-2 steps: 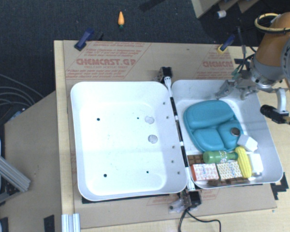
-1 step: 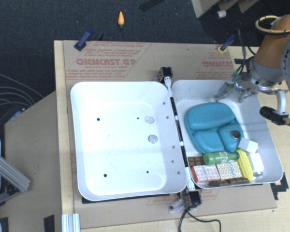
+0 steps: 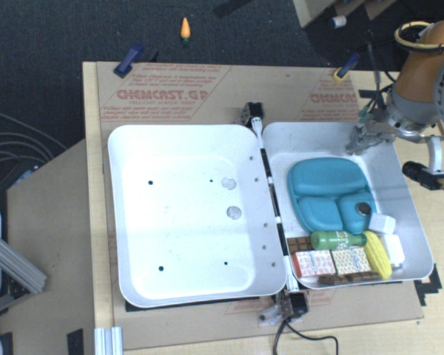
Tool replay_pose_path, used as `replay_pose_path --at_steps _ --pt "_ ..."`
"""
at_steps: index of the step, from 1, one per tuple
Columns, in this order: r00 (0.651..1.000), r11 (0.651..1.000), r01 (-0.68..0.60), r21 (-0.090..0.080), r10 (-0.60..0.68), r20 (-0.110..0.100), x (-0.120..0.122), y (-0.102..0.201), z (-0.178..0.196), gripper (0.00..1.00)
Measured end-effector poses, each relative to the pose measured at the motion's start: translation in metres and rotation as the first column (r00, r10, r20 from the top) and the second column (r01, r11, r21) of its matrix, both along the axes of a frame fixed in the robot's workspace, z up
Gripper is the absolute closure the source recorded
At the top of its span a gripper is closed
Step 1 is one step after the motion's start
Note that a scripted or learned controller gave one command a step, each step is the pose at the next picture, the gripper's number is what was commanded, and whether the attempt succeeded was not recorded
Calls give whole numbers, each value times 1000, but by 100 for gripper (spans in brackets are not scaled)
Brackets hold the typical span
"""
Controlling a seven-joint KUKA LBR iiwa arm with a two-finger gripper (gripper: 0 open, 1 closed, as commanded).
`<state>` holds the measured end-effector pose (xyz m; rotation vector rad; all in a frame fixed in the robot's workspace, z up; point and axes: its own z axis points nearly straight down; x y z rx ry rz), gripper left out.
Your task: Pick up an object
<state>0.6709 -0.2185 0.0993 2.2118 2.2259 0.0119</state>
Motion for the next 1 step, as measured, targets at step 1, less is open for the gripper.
replay_pose_path --at_steps 1 --pt "1000 1000 -1 8 1 -5 0 3 0 0"
